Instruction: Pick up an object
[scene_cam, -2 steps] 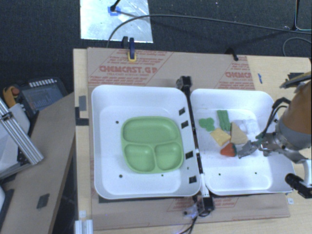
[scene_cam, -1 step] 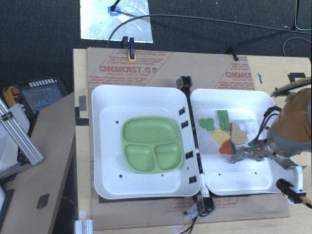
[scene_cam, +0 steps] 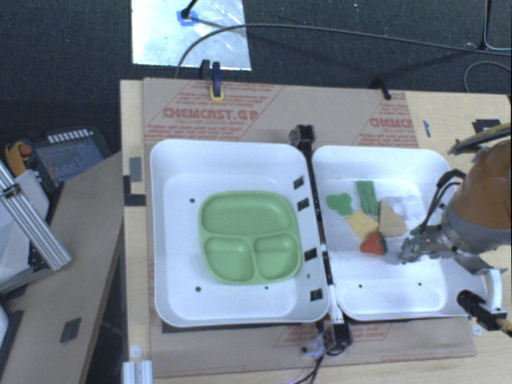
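- We see the tool [scene_cam: 410,249] low in the right bin [scene_cam: 384,294], at the end of the grey arm [scene_cam: 480,214] with its orange band, which enters from the right edge of the view.
- We cannot tell whether the tool is spread or pressed together; it appears as a small dark-grey cluster against the white floor.
- A heap of small objects lies in the upper middle of the right bin, just left of the tool.
- The red piece [scene_cam: 372,245] is the nearest to the tool, just beside it; whether the two touch we cannot tell.
- The tan wedge [scene_cam: 392,219] lies up and left of the tool, with the yellow-orange piece [scene_cam: 362,225] to its left.
- The green strip [scene_cam: 366,196] and the green lobed piece [scene_cam: 340,204] lie at the far left and top of the heap.
- A white crumpled item [scene_cam: 406,202] lies behind the tan wedge, hard to separate from the bin floor.
- The left bin [scene_cam: 176,214] holds a green compartment tray [scene_cam: 248,237], lying flat near its centre.
- Both bins rest side by side on a cardboard sheet [scene_cam: 264,106] printed in red, laid over the pale wooden tabletop [scene_cam: 132,118].
- Beyond the tabletop lies dark carpet [scene_cam: 360,6] with a silvery sheet [scene_cam: 188,18] and cables; at left we note a handheld control pendant [scene_cam: 68,158].
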`<state>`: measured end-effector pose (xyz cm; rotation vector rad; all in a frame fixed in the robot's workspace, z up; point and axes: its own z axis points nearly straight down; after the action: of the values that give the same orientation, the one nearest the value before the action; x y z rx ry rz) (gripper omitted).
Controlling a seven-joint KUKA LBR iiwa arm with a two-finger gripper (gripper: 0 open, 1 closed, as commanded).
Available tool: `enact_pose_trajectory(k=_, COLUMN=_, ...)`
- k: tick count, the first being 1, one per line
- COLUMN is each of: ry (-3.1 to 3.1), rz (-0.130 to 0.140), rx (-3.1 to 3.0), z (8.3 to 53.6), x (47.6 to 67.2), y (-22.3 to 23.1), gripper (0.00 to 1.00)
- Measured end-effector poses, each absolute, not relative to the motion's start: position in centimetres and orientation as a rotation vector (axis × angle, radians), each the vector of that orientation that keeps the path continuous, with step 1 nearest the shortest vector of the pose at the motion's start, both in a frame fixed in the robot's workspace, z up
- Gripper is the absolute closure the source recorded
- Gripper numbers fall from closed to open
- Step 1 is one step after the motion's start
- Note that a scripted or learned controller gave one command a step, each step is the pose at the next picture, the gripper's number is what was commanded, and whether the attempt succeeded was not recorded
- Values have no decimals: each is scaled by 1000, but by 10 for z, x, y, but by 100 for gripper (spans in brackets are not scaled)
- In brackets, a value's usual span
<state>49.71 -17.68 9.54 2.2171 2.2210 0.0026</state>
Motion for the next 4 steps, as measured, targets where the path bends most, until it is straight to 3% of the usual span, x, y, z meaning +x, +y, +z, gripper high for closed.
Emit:
enact_pose_trajectory(k=3, ry=2220, rz=6, rx=2210, z=281, x=493, y=-181, gripper=100)
enact_pose_trajectory(k=4, ry=2230, rz=4, rx=2210, z=265, x=504, y=-131, gripper=100)
